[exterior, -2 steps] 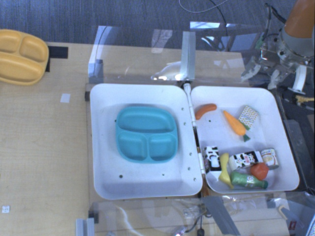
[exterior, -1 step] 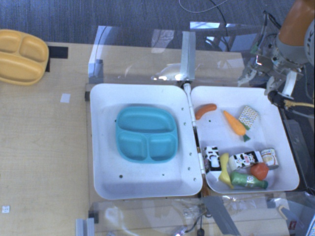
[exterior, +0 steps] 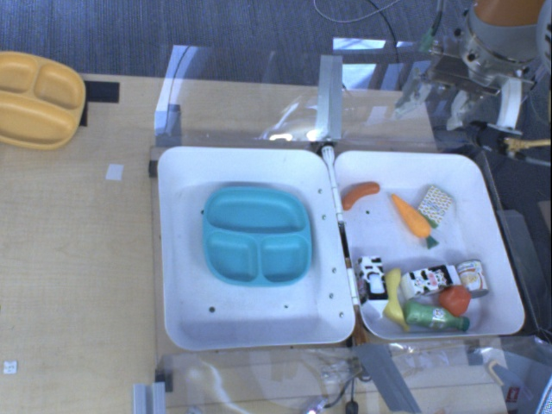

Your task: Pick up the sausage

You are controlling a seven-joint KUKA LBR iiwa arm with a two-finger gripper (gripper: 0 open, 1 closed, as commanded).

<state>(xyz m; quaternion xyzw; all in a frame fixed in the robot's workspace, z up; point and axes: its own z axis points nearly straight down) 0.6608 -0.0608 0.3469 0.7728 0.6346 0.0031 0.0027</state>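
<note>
The sausage (exterior: 360,193) lies free in the right bin (exterior: 492,201); the claw's (exterior: 483,93) state is unreadable.

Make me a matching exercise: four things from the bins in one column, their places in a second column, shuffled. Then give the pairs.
Things:
1. sausage
2. carrot
3. blue plate
4. green bottle

Places:
A. in the middle of the left bin
B. far left part of the right bin, close to the divider
C. near edge of the right bin, below the tomato
D. right bin, just left of the checkered packet

Pairs: 1-B, 2-D, 3-A, 4-C
</note>
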